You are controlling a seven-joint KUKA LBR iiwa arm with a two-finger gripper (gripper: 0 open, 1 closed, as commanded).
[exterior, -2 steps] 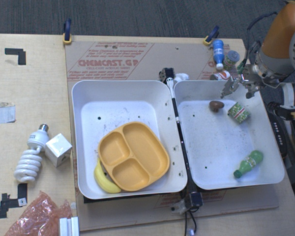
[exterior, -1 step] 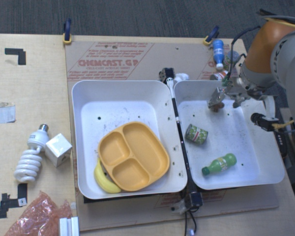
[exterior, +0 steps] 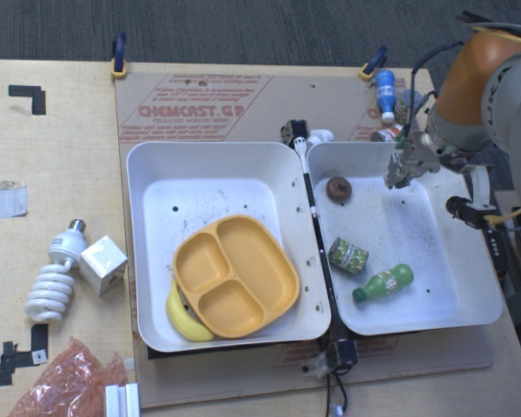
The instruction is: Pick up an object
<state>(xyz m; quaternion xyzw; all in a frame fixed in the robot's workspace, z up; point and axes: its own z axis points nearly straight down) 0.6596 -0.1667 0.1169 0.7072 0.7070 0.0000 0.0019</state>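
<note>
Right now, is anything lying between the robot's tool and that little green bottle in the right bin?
Nothing visible blocks it. The tool hangs over the far end of the right bin, and the green bottle lies near the front. The green can and brown ball lie off to the side.

Right bin [exterior: 469, 307]: open floor lay between brown ball [exterior: 338, 188], green can [exterior: 348, 256] and green bottle [exterior: 384, 283]. Left bin [exterior: 156, 172]: yellow tray [exterior: 235, 275] and banana [exterior: 184, 317] crowded the near half; far half lay bare.
</note>
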